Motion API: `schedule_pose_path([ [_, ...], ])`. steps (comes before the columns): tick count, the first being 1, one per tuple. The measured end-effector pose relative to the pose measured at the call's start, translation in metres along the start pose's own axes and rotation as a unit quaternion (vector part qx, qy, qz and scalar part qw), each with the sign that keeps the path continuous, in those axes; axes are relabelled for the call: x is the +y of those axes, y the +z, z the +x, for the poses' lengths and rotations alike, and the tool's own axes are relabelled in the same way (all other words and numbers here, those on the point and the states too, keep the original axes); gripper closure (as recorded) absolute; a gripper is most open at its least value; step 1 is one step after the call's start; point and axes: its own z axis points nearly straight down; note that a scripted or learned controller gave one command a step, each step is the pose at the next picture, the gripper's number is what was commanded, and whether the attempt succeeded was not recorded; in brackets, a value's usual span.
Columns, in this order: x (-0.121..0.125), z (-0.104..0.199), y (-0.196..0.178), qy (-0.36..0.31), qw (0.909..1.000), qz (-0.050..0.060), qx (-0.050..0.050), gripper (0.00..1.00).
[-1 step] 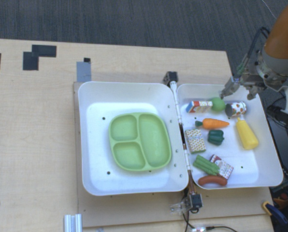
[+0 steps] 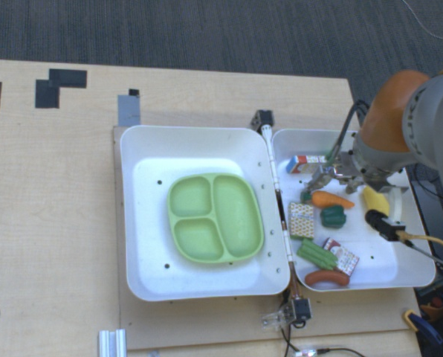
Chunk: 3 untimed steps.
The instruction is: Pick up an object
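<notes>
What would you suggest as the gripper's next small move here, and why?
Probably a short descent onto the orange carrot. The gripper sits in the right bin just above the carrot, with nothing visibly between its fingers. The carrot is the nearest item, though the green pepper lies close beside it, so a straight approach seems safest.
</notes>
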Motion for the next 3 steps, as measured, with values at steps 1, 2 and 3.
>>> schedule_pose_path([
  [1,-0.056,0.019,-0.001,0.000,1.0000,-0.001,0.000,0.00],
  [2,-0.054,0.019,-0.013,0.000,1.0000,-0.004,0.000,1.00],
  [3,-0.054,0.019,-0.013,0.000,1.0000,-0.003,0.000,0.00],
])
